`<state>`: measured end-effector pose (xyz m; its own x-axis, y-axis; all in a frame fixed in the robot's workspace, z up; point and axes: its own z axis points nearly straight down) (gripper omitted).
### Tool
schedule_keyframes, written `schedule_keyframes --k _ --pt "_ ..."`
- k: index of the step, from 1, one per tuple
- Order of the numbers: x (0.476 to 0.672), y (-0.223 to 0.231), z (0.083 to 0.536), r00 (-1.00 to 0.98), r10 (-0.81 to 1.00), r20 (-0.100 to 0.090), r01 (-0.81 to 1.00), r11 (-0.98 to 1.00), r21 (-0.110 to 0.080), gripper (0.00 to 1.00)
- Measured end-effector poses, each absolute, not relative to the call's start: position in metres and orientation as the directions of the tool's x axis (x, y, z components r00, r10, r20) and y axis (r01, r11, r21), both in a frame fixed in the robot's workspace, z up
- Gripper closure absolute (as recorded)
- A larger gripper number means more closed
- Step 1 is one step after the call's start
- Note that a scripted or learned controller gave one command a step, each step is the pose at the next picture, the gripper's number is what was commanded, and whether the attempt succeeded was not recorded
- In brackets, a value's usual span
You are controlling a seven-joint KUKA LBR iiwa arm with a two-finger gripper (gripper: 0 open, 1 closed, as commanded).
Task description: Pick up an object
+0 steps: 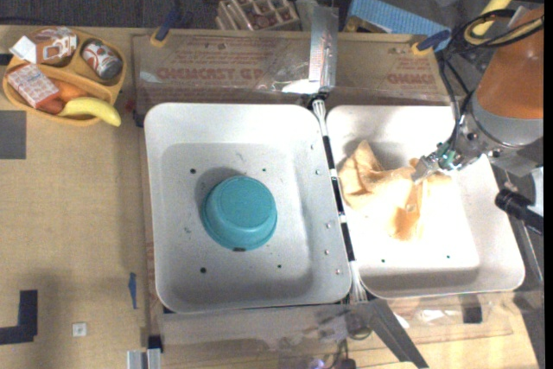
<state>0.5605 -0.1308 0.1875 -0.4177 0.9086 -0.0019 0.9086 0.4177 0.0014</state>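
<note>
A tan and orange cloth [378, 175] lies crumpled in the right bin [449, 264], near its left wall. My gripper [426, 168] comes in from the right and is shut on the cloth's right end, which rises to the fingers. An orange strip of the cloth [408, 216] hangs down from that pinched spot. A teal bowl [240, 213] sits upside down in the middle of the left bin [173, 186], well apart from the gripper.
The arm's orange band [516, 86] looms over the right bin's far right corner. A yellow tray [52, 99] with a banana and food toys sits at the far left. A cardboard strip [225, 69] runs behind both bins.
</note>
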Motion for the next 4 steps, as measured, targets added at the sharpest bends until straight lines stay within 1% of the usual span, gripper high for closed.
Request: schedule_keyframes --k 1,2,3,4 --pt "0.575 -0.152 0.176 -0.385 0.923 -0.004 0.923 0.385 0.003 1.0" --pt "0.575 -0.152 0.176 -0.385 0.923 -0.004 0.923 0.385 0.003 0.0" --pt "0.569 -0.19 0.09 -0.318 0.948 -0.006 0.948 0.318 0.011 0.0" --pt "0.571 -0.19 0.102 -0.32 0.947 -0.008 0.947 0.32 0.014 1.0"
